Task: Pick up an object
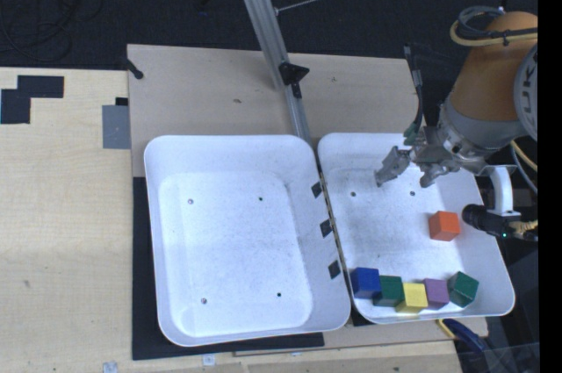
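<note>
My gripper (409, 175) hangs over the back part of the right bin (369, 154), fingers spread open and nothing between them. An orange cube (444, 225) lies in that bin, to the right of and nearer than the gripper, apart from it. Along the bin's front edge runs a row of cubes: blue (365, 281), dark green (389, 290), yellow (413, 296), purple (436, 291) and green (464, 287).
The left bin (167, 154) sits beside the right one, joined by black clips along the shared rim. A slanted aluminium bar (266, 29) rises behind the bins. The arm's orange band (492, 73) and grey body fill the right side.
</note>
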`<state>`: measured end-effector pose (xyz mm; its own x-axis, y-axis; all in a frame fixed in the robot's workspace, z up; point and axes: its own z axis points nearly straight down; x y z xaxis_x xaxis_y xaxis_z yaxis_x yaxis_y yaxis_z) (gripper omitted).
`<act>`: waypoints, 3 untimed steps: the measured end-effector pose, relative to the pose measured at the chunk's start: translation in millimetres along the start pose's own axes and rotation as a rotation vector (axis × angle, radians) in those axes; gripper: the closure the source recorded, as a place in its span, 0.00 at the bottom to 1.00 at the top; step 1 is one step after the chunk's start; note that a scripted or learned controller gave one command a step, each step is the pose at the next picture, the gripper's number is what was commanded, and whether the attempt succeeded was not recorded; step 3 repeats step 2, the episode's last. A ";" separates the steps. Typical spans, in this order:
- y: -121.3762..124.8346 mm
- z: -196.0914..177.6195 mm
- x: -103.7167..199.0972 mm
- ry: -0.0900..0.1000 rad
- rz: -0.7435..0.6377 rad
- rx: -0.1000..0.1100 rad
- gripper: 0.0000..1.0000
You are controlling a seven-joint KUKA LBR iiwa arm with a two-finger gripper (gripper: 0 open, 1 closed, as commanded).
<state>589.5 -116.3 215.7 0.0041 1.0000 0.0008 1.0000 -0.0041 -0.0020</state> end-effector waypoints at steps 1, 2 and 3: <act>27.5 -5.2 -20.2 -0.001 -0.003 -0.002 0.00; 26.3 -4.8 -19.7 -0.001 -0.004 0.000 0.00; 26.3 -4.8 -19.7 -0.001 -0.004 0.000 0.00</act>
